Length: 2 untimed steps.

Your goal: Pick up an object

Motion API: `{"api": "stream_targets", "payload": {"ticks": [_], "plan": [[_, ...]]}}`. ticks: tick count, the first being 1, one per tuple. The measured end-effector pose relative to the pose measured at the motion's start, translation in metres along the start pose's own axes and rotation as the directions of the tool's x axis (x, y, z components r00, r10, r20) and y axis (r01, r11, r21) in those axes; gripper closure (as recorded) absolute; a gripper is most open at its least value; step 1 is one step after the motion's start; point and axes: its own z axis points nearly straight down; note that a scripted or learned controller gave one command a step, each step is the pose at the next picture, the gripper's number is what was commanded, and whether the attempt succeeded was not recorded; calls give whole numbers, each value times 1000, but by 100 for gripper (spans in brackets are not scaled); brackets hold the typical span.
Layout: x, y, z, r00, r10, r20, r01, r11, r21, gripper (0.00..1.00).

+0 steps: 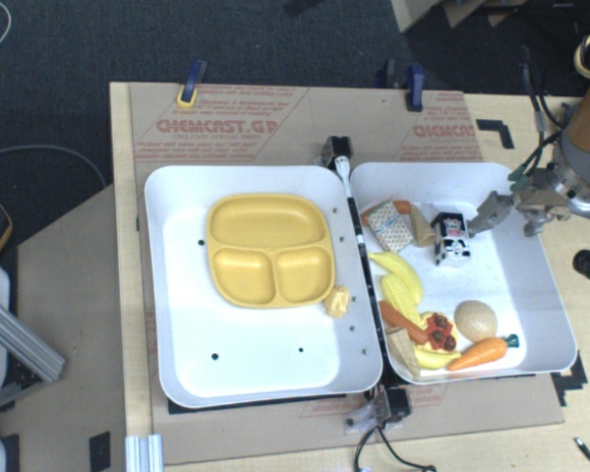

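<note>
From the slanted overhead view, the table (275,116) carries two white bins side by side. The left bin (177,342) holds a yellow divided tray (270,249) in its upper middle, with a small pale yellow piece (337,303) just off the tray's lower right corner; the bin's lower half is bare white floor. The right bin (531,283) is crowded along its left wall: a wrapped snack (388,226), a banana (401,278), a red cluster (439,330), a beige round thing (475,319) and a carrot (479,352) at the bottom. A small black-and-white toy (452,239) stands apart toward the upper middle. The tool (492,211) hangs at the right bin's upper right, beside the toy without touching it; whether it is spread or closed I cannot tell.
</note>
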Motion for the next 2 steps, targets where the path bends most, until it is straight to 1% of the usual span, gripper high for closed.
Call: {"api": "stream_targets", "payload": {"ticks": [1,2], "plan": [[1,3,-8,1000,-3,3,3,1000,-15,0],[-6,-1,38,1000,-2,2,2,1000,-10,0]]}}
